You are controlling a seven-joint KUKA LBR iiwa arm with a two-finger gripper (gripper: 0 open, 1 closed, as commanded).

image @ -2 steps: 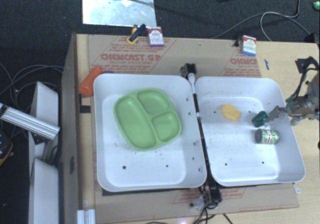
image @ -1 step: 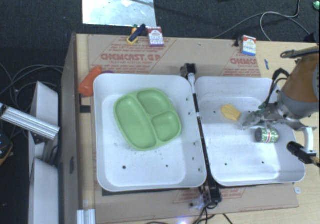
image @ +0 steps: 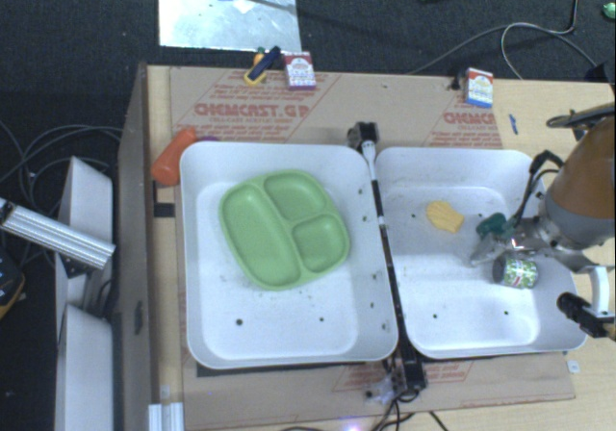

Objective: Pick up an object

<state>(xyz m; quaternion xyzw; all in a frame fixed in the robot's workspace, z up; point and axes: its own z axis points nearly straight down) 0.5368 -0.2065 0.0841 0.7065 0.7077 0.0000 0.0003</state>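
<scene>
In the right bin (image: 462,333) lie a yellow wedge-shaped piece (image: 444,216), a small teal object (image: 493,224) and a green-and-white can (image: 520,272) on its side. My gripper (image: 500,248) is low in the right half of this bin, between the teal object and the can and close to both. The grey arm with its orange band (image: 587,184) reaches in from the right edge. I do not see anything held. The left bin (image: 221,333) holds a green divided plate (image: 284,227).
An orange object (image: 171,157) lies by the left bin's far left corner. Two small red-and-white boxes (image: 300,70) (image: 478,88) and a yellow-and-black tool (image: 260,64) rest on the cardboard behind the bins. A black clamp (image: 364,136) sits where the bins meet.
</scene>
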